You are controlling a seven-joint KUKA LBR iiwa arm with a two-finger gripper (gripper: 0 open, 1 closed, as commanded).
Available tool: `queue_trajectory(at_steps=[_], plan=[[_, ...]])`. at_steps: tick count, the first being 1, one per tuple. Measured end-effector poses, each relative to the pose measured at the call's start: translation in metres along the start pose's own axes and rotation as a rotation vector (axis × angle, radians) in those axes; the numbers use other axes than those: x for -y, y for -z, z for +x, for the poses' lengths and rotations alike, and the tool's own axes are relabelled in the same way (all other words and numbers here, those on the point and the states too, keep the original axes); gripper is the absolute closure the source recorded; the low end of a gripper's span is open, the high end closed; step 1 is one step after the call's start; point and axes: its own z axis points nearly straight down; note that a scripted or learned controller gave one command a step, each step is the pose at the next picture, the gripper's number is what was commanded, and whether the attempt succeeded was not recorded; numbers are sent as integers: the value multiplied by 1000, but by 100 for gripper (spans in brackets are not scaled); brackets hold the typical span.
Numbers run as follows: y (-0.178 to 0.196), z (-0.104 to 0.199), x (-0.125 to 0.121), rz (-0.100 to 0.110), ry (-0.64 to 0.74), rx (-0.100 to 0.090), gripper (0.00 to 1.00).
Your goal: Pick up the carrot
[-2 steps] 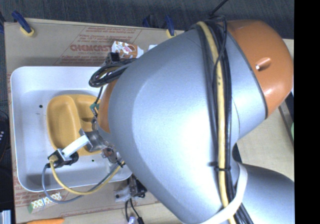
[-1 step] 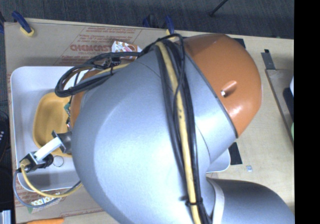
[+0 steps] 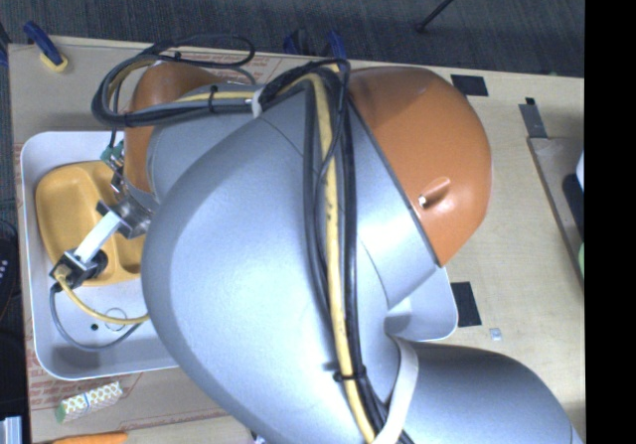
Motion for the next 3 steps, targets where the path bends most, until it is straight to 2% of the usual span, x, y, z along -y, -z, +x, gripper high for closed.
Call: queue_trajectory(at_steps=[1, 2, 3], plan=[[41, 24, -24, -1, -24, -11, 0], [-1, 12, -65, -1, -312, -15, 0], [117, 11, -96, -4, -224, -19, 0]])
